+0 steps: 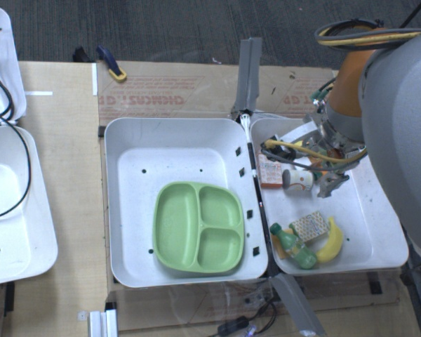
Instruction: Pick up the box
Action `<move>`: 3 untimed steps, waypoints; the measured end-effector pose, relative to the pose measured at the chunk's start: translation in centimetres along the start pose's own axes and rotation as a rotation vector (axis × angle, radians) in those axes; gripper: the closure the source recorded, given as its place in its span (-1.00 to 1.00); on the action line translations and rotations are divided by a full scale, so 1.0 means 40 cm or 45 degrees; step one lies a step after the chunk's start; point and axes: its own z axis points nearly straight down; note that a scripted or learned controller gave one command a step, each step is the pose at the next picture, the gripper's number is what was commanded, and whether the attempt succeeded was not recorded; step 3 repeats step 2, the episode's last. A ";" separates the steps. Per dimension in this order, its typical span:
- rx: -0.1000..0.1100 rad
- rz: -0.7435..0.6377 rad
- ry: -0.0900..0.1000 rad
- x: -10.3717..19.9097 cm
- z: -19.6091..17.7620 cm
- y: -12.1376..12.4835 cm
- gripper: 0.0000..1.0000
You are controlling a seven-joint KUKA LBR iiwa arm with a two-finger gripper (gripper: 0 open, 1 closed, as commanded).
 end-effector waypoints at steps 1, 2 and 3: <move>0.002 -0.015 0.000 -0.189 0.001 -0.239 -1.00; 0.000 -0.034 0.000 -0.051 0.000 -0.091 -1.00; 0.000 -0.034 0.000 -0.051 0.000 -0.091 -1.00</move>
